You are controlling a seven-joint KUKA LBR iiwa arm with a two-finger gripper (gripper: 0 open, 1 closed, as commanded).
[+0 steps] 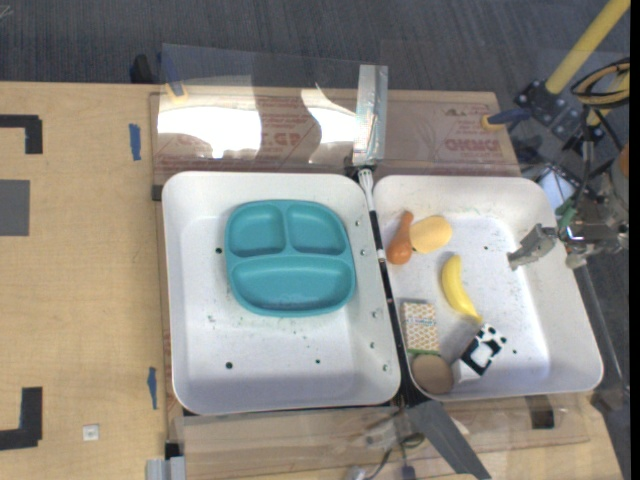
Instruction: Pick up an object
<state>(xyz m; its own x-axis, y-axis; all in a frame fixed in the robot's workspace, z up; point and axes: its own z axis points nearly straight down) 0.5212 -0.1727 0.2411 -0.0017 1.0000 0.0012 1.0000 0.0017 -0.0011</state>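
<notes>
Left bin: a shallow white plastic bin (190, 298) holding a teal three-compartment plastic plate (291, 256), which sits upright toward the bin's far middle.
Right bin: a second shallow white plastic bin (560, 353), edge to edge with the first, carrying the loose objects on its left half.
Far cluster: an orange plastic carrot (400, 238) lies against the dividing wall, with a rounded yellow-orange fruit (431, 233) touching its right side.
Centre: a curved yellow plastic banana (459, 286) lies just below that fruit, apart from it.
Near corner: a small patterned card packet (420, 324), a round brown ball (433, 373) and a black-and-white checked block (483, 349) sit close together.
Gripper: the grey two-finger gripper (527, 249) hangs over the right bin's right side, well apart from the banana and carrying nothing.
Jaws: cannot tell whether wide or narrow from this angle.
</notes>
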